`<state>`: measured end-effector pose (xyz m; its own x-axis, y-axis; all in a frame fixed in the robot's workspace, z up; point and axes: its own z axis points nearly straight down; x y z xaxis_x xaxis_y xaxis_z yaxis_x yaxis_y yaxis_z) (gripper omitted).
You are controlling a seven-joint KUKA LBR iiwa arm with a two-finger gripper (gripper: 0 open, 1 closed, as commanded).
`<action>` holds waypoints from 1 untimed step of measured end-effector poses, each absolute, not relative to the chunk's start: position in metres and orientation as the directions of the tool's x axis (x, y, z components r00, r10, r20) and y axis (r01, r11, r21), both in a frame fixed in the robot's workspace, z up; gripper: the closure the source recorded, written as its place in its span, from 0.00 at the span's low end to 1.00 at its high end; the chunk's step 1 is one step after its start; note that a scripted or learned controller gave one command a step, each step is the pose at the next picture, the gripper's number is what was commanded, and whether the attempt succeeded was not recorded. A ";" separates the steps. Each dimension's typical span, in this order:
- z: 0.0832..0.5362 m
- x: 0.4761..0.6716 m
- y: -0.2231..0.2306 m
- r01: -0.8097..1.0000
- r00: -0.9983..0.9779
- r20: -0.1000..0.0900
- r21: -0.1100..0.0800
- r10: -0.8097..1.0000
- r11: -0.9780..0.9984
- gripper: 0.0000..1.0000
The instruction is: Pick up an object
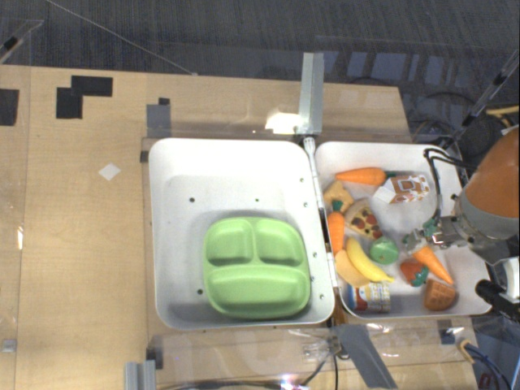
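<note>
Orange and yellow toy food crowds the right-hand bin on your worktop, where the gripper hangs low over the pile. You cannot tell from above how the jaws are set. Beside them lies a small toy carrot, with a banana and a green ball close by. The carrot looks like light, hard, smooth plastic, likely to slip, so take it across its thicker end. The left bin bears a green divided plate.
</note>
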<state>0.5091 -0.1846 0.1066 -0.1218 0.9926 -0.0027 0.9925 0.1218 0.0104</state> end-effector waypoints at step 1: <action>0.186 0.524 -0.061 0.996 -0.085 0.000 0.005 0.996 0.085 1.00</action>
